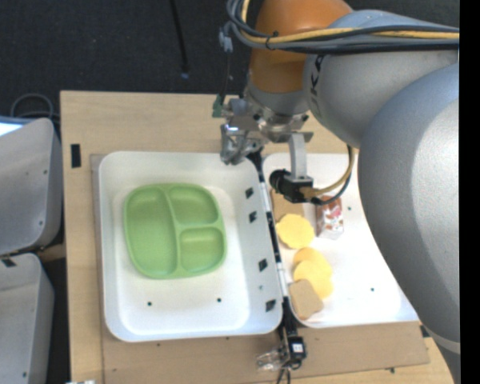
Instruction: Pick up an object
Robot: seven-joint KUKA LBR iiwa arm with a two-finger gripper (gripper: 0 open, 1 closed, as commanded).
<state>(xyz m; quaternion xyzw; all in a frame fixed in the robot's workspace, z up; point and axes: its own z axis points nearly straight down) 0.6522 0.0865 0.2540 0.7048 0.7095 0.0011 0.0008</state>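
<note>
1. Two white bins sit side by side on the bench: the left bin (120, 294) and the right bin (368, 294).
2. Nearest the camera, in the right bin, lies one tan block (306, 300), touching a yellow round piece (315, 273).
3. Beyond them sits a second yellow round piece (294, 231), and just beside it one small red-and-white item (331, 217), too blurred to name.
4. One green divided plate (175, 230) lies in the left bin.
5. Farthest off, the gripper (240, 152) hangs over the divider at the bins' far end; I cannot tell how its pincer stands.
6. Nothing looks lifted, so the pick seems not yet done; choosing, descending and grasping remain.
</note>
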